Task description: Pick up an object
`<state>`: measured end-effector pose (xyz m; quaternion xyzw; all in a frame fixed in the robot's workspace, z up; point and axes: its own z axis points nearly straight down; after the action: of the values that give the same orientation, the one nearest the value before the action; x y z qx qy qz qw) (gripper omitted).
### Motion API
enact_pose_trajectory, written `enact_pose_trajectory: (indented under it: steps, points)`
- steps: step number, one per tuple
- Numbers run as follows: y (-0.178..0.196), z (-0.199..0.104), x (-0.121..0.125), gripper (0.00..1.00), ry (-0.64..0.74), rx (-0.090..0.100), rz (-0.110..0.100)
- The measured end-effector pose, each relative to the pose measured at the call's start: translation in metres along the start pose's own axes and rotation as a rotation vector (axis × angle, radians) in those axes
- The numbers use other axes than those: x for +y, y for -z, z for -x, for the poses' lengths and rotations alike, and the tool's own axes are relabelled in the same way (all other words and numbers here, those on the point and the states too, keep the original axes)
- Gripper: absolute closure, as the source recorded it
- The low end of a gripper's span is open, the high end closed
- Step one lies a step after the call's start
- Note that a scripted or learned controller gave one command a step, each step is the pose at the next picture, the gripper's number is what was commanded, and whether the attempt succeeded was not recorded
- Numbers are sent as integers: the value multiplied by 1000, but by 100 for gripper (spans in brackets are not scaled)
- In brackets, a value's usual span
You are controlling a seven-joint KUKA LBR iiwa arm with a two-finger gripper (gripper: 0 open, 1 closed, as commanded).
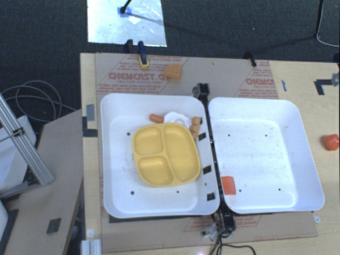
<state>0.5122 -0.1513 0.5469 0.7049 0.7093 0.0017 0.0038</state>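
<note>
A yellow divided plate (pixel 166 155) lies flat in the left bin (pixel 114 142).

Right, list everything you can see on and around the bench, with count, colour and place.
Bins: 2, white, side by side on the bench.
Divided plate: 1, yellow, middle of the left bin.
Small sausage-shaped piece: 1, orange, left bin, behind the plate.
White piece: 1, left bin, behind the plate.
Tan piece: 1, left bin, by its right wall.
Orange block: 1, right bin, front left corner.
Tan block: 1, on the bench behind the left bin.
Orange thing: 1, on the bench right of the right bin.
</note>
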Motion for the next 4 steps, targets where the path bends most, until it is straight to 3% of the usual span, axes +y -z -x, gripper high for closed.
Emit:
enact_pose_trajectory:
  steps: [2,3,4]
  points:
    - [0,0,0,0,0,0,0]
    - [12,0,1,100,3,-2,5]
    - [11,0,0,0,4,-2,4]
